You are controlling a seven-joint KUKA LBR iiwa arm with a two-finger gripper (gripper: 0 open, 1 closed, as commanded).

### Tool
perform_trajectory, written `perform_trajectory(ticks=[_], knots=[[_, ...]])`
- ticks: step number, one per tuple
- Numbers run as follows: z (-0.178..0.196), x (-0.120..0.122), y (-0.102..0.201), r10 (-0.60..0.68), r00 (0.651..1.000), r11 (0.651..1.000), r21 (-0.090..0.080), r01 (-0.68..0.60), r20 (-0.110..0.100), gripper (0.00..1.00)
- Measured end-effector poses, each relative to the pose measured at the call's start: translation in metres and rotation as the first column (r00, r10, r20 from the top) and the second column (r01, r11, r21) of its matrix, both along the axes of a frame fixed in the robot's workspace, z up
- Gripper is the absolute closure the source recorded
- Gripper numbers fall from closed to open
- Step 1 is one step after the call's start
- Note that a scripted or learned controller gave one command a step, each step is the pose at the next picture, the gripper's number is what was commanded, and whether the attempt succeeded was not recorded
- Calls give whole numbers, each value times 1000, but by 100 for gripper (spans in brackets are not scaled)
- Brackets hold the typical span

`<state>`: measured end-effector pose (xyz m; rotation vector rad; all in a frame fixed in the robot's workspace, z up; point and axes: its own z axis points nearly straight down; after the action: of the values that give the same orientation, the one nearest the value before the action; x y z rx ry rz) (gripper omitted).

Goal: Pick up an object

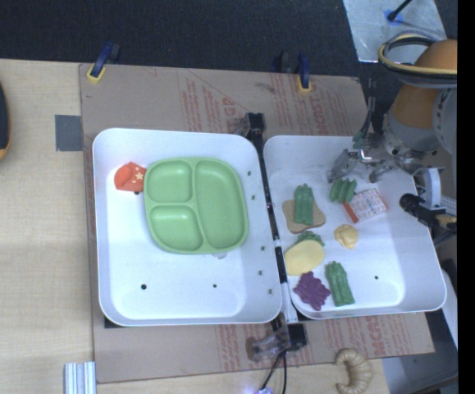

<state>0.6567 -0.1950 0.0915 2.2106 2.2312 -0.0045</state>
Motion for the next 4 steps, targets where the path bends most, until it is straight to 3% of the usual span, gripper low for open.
perform_trajectory(ticks=[1,2,3,4], knots=[[0,-41,35,-4,1000,1000,4,4,-7,0],[1,-5,8,-3,1000,1000,1,3,3,0],[0,-43,46,0,1000,1000,3,0,-7,0],[1,-1,24,-1,1000,1000,1,1,3,0]])
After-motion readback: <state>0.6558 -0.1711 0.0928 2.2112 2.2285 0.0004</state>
